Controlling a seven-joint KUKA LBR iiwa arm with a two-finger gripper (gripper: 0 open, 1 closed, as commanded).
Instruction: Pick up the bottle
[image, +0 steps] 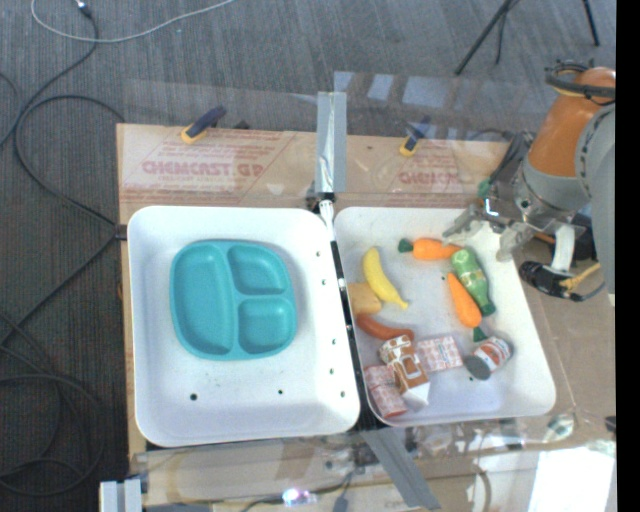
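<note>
The green bottle (471, 277) lies on its side in the right bin (535, 395), near its upper right, tilted with one end toward the lower right. An orange carrot (463, 301) lies against its left side and another carrot (433, 249) sits just above and left of it. My gripper (485, 235) hangs over the bin's upper right corner, just above the bottle's upper end. Its two fingers (463, 225) are spread open with nothing between them.
The right bin also holds a banana (381, 279), a sausage (385, 327), a small can (489, 355) and several little cartons (412, 365). The left bin (150, 400) bears a teal divided plate (233, 298). A metal bar (331, 145) stands behind the bins.
</note>
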